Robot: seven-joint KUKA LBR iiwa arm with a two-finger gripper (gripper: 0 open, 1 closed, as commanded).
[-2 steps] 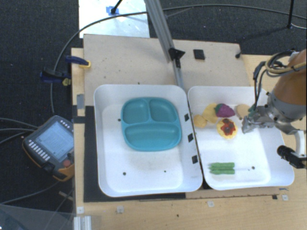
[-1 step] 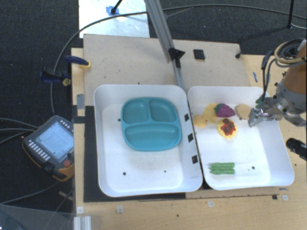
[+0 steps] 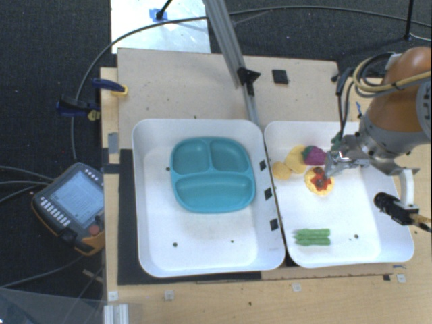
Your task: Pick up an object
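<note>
- Dark carpet surrounds my plywood bench [image 3: 189, 86].
- Left bin [image 3: 155, 241] holds a teal divided plate [image 3: 212, 174].
- Right bin [image 3: 358, 214]: yellow pieces [image 3: 290, 162], purple toy [image 3: 313, 155], green beans [image 3: 312, 236].
- Gripper [image 3: 331, 171] sits over a small pizza toy [image 3: 320, 183]; whether it is apart or together I cannot tell. I'd descend centred and square.

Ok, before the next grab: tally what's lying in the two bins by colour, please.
Teal: 1, the divided plate in the left bin.
Yellow: 2, two pale pieces in the right bin.
Purple: 1, a lumpy piece.
Yellow with red: 1, a round piece under the gripper.
Green: 1, a bean bundle.
Total: 6.
</note>
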